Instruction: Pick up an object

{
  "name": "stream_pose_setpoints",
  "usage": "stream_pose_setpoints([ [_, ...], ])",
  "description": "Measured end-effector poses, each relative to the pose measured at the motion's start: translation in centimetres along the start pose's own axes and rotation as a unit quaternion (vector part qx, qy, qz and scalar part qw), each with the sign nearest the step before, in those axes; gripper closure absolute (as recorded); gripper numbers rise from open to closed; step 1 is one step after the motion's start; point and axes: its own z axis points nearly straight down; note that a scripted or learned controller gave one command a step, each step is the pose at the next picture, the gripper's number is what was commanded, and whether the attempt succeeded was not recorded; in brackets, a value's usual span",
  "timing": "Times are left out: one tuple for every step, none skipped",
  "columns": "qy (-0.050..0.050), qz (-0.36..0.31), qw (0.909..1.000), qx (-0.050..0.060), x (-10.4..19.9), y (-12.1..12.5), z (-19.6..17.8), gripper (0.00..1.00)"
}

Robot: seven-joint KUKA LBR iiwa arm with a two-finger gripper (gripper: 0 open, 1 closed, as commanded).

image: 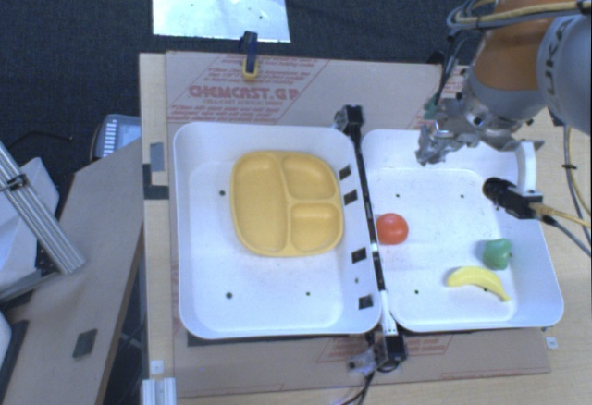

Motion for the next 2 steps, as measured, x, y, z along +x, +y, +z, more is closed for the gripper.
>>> stream_pose_setpoints([
  [0.0, 0.0, 1.0, 0.001, 5.7, -1.4, 0.9, 1.0],
  [0.001, -0.001, 1.0, 0.0, 11.0, -2.7, 0.2, 1.0],
])
